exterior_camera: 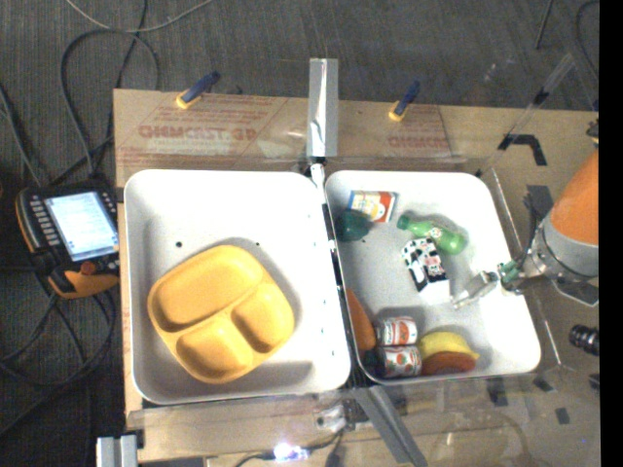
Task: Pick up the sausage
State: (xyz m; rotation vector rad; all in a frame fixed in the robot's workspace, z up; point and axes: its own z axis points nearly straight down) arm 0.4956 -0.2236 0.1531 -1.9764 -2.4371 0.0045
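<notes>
From the overhead camera, the grey arm with the orange band reached in from the right, and its two-finger gripper hung over the right part of the right-hand shallow white bin, though whether its jaws were open or closed could not be told, and nothing could be seen between them. The reddish-brown sausage lay at that bin's front edge, tucked against a yellow rounded toy and just beside two small red-and-white cans, well apart from the gripper. In the left-hand shallow white bin sat a yellow plastic tray with three compartments.
</notes>
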